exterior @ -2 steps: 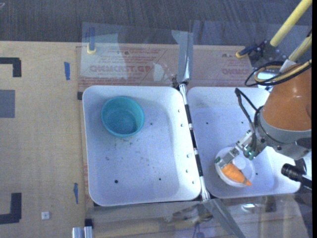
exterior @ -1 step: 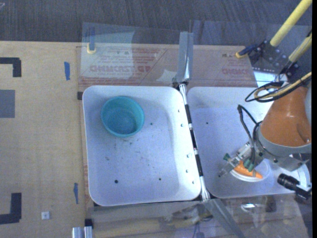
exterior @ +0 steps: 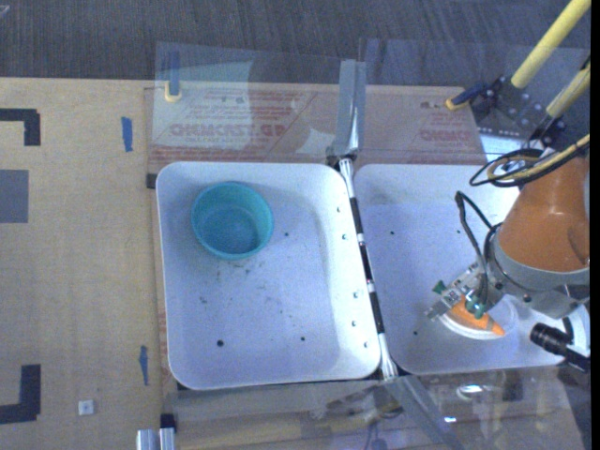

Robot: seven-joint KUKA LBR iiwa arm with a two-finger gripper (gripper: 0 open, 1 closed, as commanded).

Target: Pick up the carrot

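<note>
Whether the jaws are spread or pressed together cannot be told from the camera view: the gripper [exterior: 476, 306] hangs low over the right bin [exterior: 412, 251], and the grey wrist and orange band of the arm [exterior: 548, 228] cover most of it from above. Just under the tool lies the carrot [exterior: 476, 322], a small orange piece with a green end, resting on the floor of the right bin toward its near right part, close to the front wall; the tool appears to be touching or very nearly touching it, but nothing shows the carrot sitting between the jaws, so it should not be counted as held. The step in hand looks like the closing grasp, and to do it well the tool should probably settle squarely across the carrot's narrow width, close firmly at the middle of the body rather than on the tapered end, and then lift straight up so the piece cannot roll or slip out sideways. A light-coloured patch lies under the carrot, too unclear to name. Around it the floor of the right bin is bare, so nothing crowds the grasp; only the bin's near wall could hamper a slanted pull. A teal bowl [exterior: 232, 219] stands upright in the left bin [exterior: 272, 336], well apart beyond the divider and no hindrance
</note>
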